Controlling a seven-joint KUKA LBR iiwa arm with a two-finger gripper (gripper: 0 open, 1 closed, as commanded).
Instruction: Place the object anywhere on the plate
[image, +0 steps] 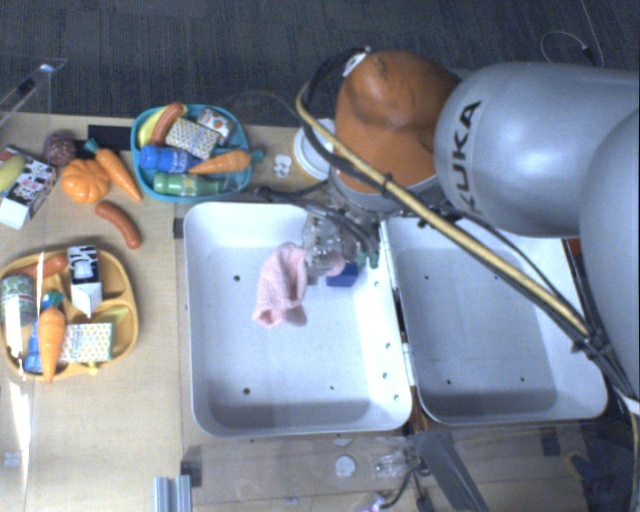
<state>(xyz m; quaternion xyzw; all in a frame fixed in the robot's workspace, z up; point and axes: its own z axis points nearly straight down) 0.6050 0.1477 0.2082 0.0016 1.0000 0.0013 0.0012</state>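
A pink cloth (282, 286) is seen lying crumpled in the left bin (220, 390), up in its 1 o'clock corner area. The tool (335, 255) is parked right at the cloth's 2 o'clock, with the cloth's upper edge touching or just under it, hard to call. Whether the cloth is actually pinched can't be told, and the same goes for how wide the tool is set, since the wrist blocks it. A small blue object (343, 277) is tucked just below the tool, at the cloth's 3 o'clock.

Two white bins are counted, the right bin (500, 380) sitting just beside the left one. One cloth, one blue bit.

Off at 9 o'clock on the worktop (110, 430), two dishes of toy food are set out: a blue bowl (193, 152) at 11 o'clock and a yellow tray (68, 313) lower down. Between them, loose toy items are scattered, including a small pumpkin (84, 181), a carrot (122, 172) and a sausage (119, 223).
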